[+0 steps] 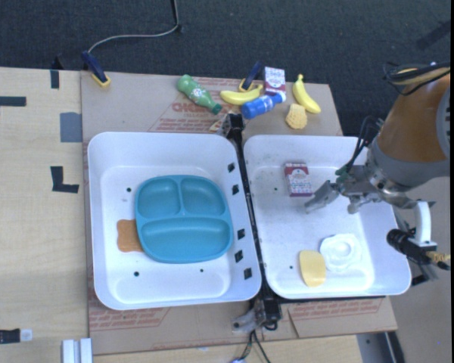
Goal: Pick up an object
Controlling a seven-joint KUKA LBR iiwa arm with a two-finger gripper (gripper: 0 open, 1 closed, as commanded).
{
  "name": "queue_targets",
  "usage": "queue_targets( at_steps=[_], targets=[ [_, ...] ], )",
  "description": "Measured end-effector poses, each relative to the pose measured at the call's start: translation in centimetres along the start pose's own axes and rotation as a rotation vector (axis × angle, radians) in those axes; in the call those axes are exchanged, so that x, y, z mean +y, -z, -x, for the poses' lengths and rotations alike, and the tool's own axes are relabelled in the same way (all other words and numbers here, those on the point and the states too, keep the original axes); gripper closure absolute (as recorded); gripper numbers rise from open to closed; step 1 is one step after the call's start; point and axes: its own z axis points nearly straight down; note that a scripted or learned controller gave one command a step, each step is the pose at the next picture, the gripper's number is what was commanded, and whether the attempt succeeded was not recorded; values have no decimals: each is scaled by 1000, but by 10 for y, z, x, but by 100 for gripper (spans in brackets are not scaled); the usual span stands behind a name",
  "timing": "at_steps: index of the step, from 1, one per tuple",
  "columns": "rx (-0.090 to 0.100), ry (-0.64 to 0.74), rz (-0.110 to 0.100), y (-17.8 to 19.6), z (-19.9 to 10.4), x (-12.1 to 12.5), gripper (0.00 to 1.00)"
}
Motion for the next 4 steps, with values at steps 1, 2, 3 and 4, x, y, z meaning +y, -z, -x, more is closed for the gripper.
queue_targets(
  at_steps=[1,2,3,4],
  targets=[
    [0,0,-1,-78,-23,60,0],
    [-5,1,14,-112,-16,132,0],
    [-7,1,16,-111,-27,148,0],
    [-4,2,15,-112,-25,148,0]
  ],
)
